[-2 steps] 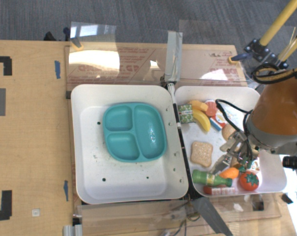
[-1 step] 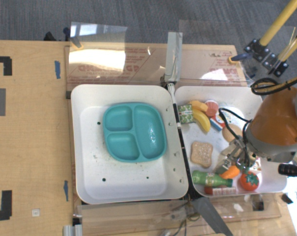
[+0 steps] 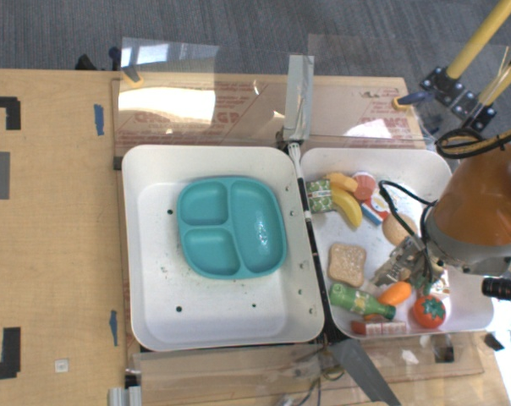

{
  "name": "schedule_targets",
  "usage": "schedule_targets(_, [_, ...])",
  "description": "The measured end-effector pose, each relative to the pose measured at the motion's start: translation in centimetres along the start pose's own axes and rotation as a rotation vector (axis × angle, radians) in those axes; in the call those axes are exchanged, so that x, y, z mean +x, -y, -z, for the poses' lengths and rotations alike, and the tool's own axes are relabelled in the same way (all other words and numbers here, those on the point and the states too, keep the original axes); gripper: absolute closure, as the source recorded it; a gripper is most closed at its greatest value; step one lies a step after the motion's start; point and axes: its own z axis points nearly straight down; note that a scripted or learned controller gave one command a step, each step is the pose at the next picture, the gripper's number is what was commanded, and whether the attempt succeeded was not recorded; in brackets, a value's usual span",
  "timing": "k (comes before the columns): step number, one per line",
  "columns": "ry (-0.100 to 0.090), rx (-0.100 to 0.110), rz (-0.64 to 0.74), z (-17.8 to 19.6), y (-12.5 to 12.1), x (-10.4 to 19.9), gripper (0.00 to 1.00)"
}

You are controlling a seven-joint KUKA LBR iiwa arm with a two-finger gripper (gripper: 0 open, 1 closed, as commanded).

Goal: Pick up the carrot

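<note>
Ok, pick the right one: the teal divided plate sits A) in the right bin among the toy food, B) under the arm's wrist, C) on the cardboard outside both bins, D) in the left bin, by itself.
D: the teal divided plate lies in the left bin, while the carrot, banana and other toy food crowd the right bin.
</note>
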Motion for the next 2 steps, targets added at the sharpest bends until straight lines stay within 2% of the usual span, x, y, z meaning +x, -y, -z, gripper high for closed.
schedule_targets(1, [-0.016, 0.005, -0.061, 8.6, -7.1, 3.4, 1.00])
schedule_targets(2, [-0.013, 0.008, 0.046, 14.4, -1.8, 1.8, 1.00])
